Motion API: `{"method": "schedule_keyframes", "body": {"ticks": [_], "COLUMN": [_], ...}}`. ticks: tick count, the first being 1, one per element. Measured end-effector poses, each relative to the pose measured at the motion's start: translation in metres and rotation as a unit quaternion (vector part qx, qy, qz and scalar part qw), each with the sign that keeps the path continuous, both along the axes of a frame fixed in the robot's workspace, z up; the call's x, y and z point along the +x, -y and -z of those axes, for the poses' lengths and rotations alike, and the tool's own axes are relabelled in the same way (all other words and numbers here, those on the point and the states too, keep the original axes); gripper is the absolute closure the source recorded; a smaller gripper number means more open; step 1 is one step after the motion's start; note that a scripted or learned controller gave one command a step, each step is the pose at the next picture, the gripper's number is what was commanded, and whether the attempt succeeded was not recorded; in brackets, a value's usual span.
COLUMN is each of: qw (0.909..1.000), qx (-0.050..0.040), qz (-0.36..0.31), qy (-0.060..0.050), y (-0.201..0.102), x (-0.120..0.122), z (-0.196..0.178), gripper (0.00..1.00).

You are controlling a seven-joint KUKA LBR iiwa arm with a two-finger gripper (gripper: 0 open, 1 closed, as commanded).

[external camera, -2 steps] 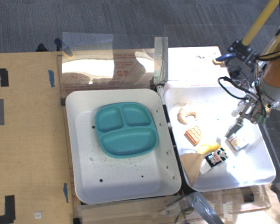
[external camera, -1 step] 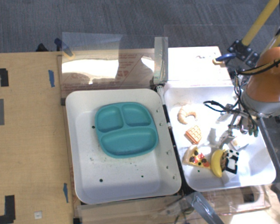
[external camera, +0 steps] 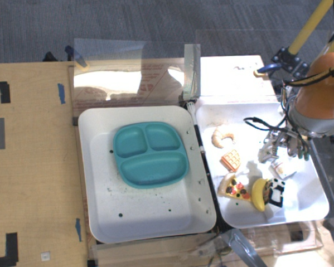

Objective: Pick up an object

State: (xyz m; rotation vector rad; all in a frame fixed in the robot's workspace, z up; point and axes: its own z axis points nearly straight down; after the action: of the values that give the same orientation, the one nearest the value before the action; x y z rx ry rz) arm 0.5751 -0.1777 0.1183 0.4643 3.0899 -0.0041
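Note:
In the right bin lie a croissant, a waffle piece, a pizza slice, a yellow banana and a small black-and-white object. A small white-and-red item rests just below the gripper. My gripper hangs low over the right side of this bin, above and to the right of the waffle. Nothing shows between its fingers.
The left bin holds a teal divided plate. A clear plastic wall stands behind the bins. The arm's orange band and cables sit over the right bin's far right edge. Cardboard lies left.

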Motion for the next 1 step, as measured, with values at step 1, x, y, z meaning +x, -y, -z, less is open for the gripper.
{"method": "schedule_keyframes", "body": {"ticks": [1], "qw": [0.9989], "qx": [-0.0009], "qz": [-0.046], "qy": [0.003], "y": [-0.0294], "x": [-0.0144], "z": [-0.1724], "gripper": [1.0]}}
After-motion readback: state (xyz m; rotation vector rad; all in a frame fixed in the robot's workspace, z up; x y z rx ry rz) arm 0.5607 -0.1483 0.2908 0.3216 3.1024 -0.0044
